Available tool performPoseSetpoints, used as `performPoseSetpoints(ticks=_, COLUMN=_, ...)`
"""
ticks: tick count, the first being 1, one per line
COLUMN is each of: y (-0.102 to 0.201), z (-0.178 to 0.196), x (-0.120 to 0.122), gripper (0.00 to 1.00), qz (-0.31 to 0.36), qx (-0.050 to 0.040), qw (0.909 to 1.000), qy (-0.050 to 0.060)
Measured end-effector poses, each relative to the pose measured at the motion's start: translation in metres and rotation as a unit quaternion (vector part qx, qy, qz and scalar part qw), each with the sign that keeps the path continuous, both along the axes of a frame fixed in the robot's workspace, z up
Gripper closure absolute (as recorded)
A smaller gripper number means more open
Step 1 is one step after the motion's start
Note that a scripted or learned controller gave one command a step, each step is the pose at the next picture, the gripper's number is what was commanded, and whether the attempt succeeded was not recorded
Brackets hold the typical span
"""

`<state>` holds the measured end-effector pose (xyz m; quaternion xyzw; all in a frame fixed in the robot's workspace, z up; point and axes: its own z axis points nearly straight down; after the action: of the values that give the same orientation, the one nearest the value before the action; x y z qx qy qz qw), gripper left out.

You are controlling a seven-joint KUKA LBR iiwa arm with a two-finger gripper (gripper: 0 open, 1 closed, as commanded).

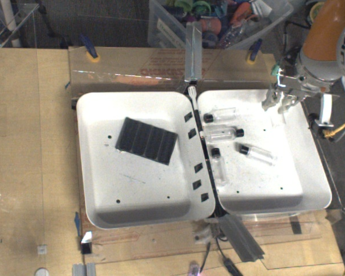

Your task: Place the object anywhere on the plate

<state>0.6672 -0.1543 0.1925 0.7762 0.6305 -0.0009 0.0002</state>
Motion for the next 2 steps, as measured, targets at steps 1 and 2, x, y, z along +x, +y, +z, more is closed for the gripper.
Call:
performPoseSetpoints(ticks=1, y=0.049, z=0.039, x=0.0, gripper=1.0, qz=-0.054, qx=0.0006, qw=0.9986, qy=-0.001)
performPoseSetpoints(ticks=2, y=0.042, z=0.071, x=-0.001, gripper=1.0, qz=-0.151, qx=0.0003, qw=0.9885, qy=-0.001)
